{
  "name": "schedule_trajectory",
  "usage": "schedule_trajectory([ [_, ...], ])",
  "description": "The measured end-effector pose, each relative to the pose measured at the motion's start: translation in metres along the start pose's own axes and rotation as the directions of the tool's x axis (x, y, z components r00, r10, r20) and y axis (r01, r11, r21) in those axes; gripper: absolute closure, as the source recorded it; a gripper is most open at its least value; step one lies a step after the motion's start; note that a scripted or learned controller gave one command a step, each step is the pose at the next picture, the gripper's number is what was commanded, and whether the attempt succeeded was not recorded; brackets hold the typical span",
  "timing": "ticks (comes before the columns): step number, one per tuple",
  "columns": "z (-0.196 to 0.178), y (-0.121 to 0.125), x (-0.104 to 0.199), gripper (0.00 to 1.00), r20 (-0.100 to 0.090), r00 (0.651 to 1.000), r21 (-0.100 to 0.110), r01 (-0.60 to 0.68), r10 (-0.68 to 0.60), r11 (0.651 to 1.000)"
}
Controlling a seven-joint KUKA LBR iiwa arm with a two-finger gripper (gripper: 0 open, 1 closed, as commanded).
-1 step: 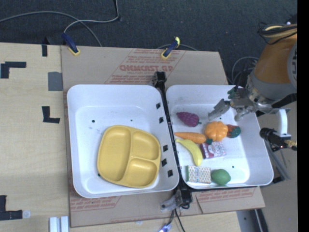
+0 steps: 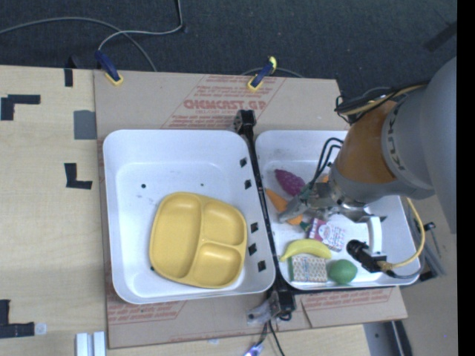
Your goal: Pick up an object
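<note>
Claw (image 2: 303, 205) lowered into the right bin (image 2: 386, 280), over an orange piece (image 2: 276, 199) near the bin's left wall; whether it is wide or narrow cannot be told. A purple object (image 2: 289, 179) lies just beyond it. Toward the near edge: banana (image 2: 307, 249), patterned packet (image 2: 309, 270), green ball (image 2: 342, 272). The left bin (image 2: 126, 154) holds a yellow divided tray (image 2: 197, 239).
</note>
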State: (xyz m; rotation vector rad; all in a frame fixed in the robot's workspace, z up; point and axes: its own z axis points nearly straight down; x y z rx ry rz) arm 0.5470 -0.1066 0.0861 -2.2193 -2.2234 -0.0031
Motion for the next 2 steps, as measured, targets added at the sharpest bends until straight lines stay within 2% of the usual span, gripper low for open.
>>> schedule_trajectory([
  [1,0.0003,0.0791,0.0097,0.0,0.002,1.0,-0.003,0.001,-0.001,1.0],
  [2,-0.0093,0.0789,0.0098,1.0,0.002,1.0,-0.002,0.001,-0.001,1.0],
])
